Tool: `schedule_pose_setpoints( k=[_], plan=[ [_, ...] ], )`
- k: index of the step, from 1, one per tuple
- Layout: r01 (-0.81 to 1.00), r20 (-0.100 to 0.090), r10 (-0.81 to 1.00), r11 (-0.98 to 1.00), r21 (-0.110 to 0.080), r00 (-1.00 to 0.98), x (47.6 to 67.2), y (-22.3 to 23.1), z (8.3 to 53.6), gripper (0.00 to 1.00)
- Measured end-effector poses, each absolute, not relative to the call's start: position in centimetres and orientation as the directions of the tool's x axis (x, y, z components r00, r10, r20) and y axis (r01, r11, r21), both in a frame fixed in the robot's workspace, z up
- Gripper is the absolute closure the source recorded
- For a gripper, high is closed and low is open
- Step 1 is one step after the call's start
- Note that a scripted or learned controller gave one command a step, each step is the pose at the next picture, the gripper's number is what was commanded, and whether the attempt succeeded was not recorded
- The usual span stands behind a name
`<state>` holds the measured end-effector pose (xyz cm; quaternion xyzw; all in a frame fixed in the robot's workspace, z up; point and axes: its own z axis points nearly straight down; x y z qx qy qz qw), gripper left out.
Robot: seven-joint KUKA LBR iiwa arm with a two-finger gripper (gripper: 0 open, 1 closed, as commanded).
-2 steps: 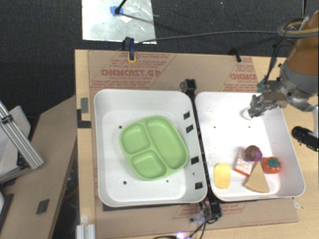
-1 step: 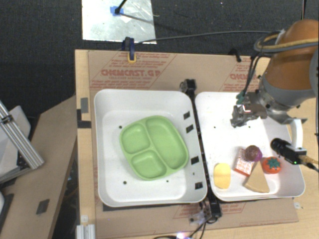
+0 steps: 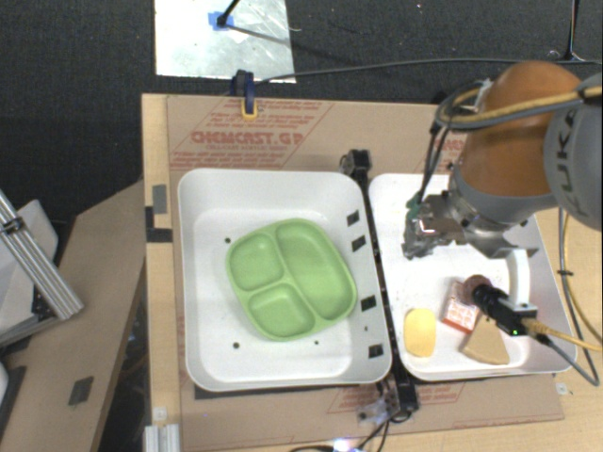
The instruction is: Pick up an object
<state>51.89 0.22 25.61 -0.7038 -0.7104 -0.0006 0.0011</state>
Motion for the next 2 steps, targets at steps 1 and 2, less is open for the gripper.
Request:
schedule_pose_setpoints(
  k=[1,2],
  plan=[
    [1.000,0.002,1.000,0.009,0.000,-0.009,50.8,4.4,25.0,1.00],
    [1.000,0.002,1.000,0.008,0.000,-0.008,49.9,8.6,23.5,1.00]
  ],
)
